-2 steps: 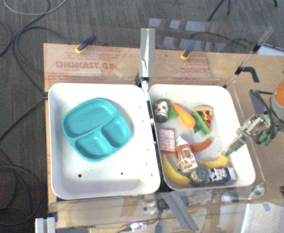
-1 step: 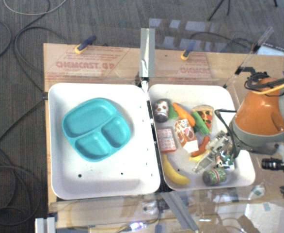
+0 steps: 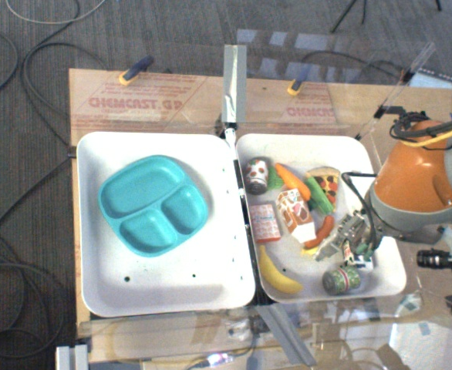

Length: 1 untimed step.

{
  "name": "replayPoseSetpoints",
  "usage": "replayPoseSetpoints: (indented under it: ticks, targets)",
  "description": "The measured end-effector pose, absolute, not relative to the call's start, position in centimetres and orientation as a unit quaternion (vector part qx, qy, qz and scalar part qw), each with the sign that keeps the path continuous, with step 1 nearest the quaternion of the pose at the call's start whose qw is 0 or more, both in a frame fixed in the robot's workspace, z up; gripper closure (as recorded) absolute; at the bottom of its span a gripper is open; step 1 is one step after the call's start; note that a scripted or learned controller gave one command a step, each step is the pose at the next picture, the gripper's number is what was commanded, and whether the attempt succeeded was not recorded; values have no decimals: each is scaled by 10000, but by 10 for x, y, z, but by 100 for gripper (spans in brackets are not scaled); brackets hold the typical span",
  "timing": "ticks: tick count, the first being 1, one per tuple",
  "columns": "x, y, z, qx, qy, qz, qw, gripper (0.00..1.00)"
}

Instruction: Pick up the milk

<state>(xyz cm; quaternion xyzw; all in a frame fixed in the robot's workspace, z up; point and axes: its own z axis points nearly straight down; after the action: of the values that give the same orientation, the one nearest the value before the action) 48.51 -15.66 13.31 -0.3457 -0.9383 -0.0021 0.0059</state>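
Two white bins sit side by side; the left bin (image 3: 102, 284) holds a teal divided plate (image 3: 155, 203); the right bin (image 3: 388, 280) holds the milk carton (image 3: 294, 211) near its middle, a pink packet (image 3: 264, 223) beside it, a banana (image 3: 276, 274), a carrot (image 3: 292, 179) and two cans (image 3: 257, 175) (image 3: 342, 280); the gripper (image 3: 352, 241) hangs low at the bin's right side, just above the lower can, apart from the milk carton
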Motion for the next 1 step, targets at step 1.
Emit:
replayPoseSetpoints:
  ticks: [1]
  targets:
    - [485, -115, 257, -4481, -8940, 16, 24, 100]
